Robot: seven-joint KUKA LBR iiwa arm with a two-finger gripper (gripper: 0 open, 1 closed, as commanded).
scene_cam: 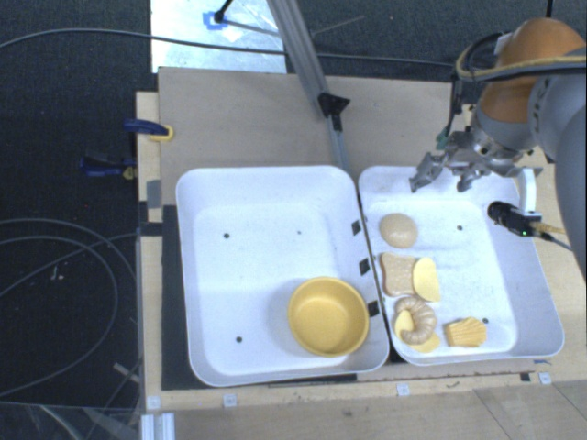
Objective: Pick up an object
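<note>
My gripper (443, 178) hangs over the far edge of the right bin (523, 287), fingers spread apart with nothing between them. Below it in that bin lie a round beige bun (398, 229), a tan bread slice (397, 272), a yellow oval chip (426, 280), a curled croissant-like piece (418, 320) and a ridged yellow piece (466, 333). The bun is the closest item, a little toward the front and left of the fingers. A yellow bowl (328, 315) sits in the left bin (238, 209) near its front right corner.
A grey pole (303, 44) slants down from the top to a black clamp (333, 105) behind the bins. Blue and yellow clamps (138, 145) grip the bench's left edge. Black clips (362, 264) join the two bins.
</note>
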